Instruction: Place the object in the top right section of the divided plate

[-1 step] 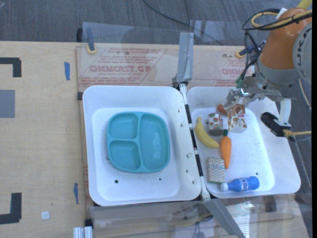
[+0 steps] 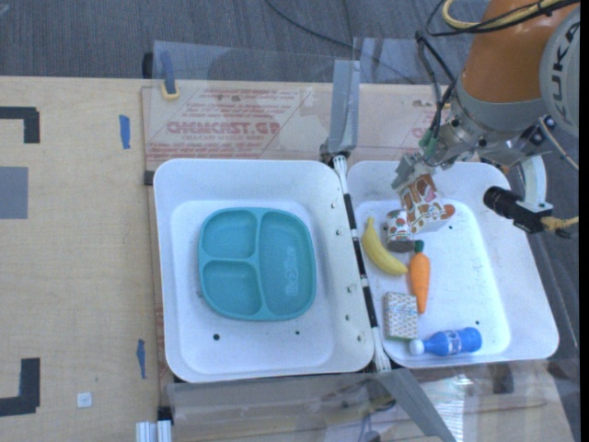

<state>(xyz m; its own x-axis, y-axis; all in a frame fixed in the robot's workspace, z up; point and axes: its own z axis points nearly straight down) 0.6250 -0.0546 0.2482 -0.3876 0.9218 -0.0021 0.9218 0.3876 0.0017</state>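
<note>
The arm runs out of the picture at the top and right edges, so its upper links are cut off. Its wrist hides the jaws from above, and whether they stand apart cannot be told. Just below them, the patterned item is too small to identify, and its contact with them is unclear.

Robotics lab: plywood bench w/ tape marks, loose cables, white bins.
</note>
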